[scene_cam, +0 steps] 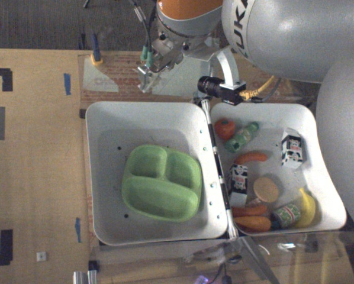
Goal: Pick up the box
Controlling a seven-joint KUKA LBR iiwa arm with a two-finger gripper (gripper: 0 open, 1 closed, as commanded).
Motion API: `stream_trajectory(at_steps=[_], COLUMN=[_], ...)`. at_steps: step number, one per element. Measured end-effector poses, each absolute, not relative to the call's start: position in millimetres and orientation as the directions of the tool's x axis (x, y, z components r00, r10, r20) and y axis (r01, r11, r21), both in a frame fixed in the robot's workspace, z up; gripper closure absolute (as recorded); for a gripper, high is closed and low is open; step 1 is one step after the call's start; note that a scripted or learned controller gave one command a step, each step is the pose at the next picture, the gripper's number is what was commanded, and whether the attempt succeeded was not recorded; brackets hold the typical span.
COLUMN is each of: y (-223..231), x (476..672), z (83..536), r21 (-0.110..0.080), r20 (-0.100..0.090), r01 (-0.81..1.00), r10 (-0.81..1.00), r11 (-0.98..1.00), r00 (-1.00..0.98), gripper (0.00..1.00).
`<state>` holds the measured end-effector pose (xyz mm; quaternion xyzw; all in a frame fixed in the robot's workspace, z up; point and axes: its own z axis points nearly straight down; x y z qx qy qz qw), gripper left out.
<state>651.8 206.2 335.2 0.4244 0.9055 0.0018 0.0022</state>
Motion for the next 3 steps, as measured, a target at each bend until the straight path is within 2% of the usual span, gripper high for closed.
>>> stream_trajectory(at_steps=[1, 2, 3], y=[212, 217, 166], x=[663.9, 640.5, 659.8], z=[257, 136, 89], r21=[0.002, 0.002, 0.007], r20=[-0.001, -0.001, -0.006], r01=[0.737, 0.582, 0.555], r10=[0.737, 0.582, 0.555], r11=[0.676, 0.813, 0.832], r00=[-0.676, -0.813, -0.832], gripper=[1.00, 1.00, 1.00])
